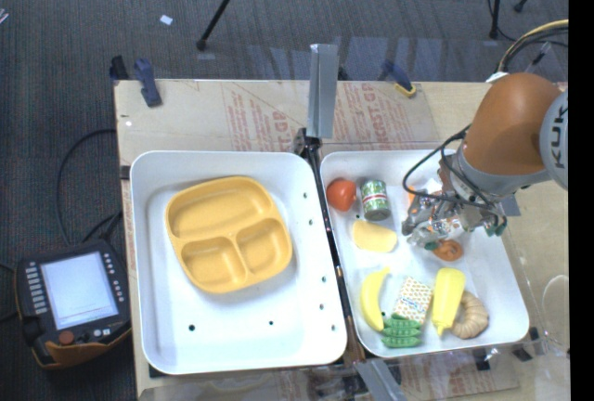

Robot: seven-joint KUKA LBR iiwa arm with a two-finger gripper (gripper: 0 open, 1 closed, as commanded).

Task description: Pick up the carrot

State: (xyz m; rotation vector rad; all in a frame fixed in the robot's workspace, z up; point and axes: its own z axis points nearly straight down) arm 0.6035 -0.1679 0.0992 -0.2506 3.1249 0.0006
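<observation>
A yellow tray [228, 232] is lying in the left bin [148, 297]. In the right bin [512, 292], a tomato [341, 194] and a can [375, 200] are sitting at the back, a banana [372, 297], a carton [412, 300] and peas [400, 332] toward the front. The gripper [444, 225] is hovering over the bin's right part; whether it is released or clenched, I cannot tell. The carrot [448, 250] is peeking out orange just below it, touching or nearly so.
</observation>
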